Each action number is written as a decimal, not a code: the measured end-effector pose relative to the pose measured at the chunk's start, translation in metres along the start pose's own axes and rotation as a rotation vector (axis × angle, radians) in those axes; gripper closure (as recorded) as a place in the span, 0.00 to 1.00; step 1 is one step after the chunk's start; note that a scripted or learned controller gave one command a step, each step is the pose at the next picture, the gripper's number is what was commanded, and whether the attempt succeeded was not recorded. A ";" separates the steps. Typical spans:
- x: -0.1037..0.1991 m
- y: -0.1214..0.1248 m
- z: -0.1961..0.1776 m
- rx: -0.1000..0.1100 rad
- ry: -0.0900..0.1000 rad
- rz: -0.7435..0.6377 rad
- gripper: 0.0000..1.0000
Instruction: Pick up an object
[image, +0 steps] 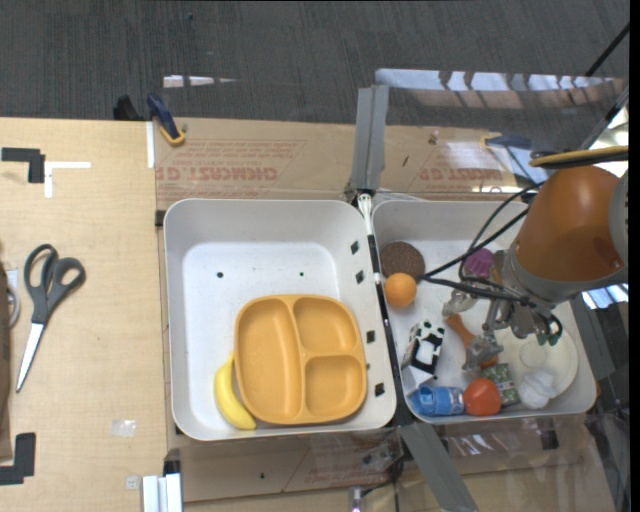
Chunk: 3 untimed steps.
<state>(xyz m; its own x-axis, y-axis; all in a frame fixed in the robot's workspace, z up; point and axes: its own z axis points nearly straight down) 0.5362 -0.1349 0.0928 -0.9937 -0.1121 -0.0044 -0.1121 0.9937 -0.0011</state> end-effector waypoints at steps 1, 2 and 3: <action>-0.002 0.001 -0.011 0.001 -0.005 -0.004 1.00; -0.017 -0.051 -0.053 -0.001 -0.002 -0.629 1.00; -0.017 -0.051 -0.053 -0.001 -0.002 -0.629 0.00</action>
<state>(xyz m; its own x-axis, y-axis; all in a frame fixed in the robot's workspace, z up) 0.5583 -0.1833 0.1462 -0.7374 -0.6755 -0.0053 -0.6755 0.7374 -0.0028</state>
